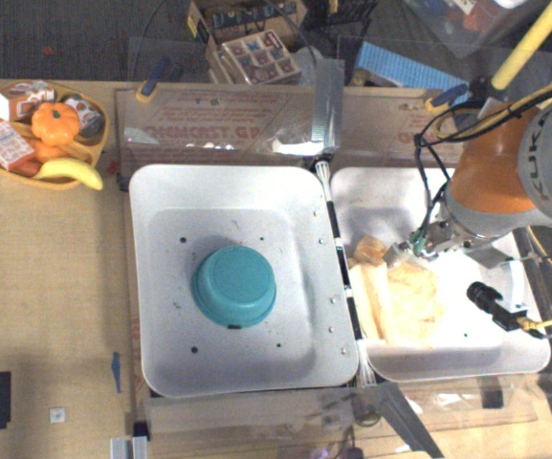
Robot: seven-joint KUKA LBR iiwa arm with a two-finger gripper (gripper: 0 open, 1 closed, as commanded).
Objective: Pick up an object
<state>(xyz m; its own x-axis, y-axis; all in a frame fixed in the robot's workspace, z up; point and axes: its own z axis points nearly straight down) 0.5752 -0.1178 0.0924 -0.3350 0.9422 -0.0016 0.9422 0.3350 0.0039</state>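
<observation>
I am seeing, at the far left of the bench (46,304), a yellow dish of toy fruit (36,142) sitting untouched. In the left white bin (161,199) a round teal plastic bowl (235,285) is lying upside down near the middle. In the right white bin (390,189) a pale tan, crumpled cloth-like piece (405,299) is lying flat beside a small tan lump (369,250) at the bin's left side. The jaws (421,247) are hovering just above the cloth's upper right edge, right of the lump; whether they are touching it, or how far apart they are standing, I cannot tell. The grey arm with the orange band (491,175) is reaching in from the right.
</observation>
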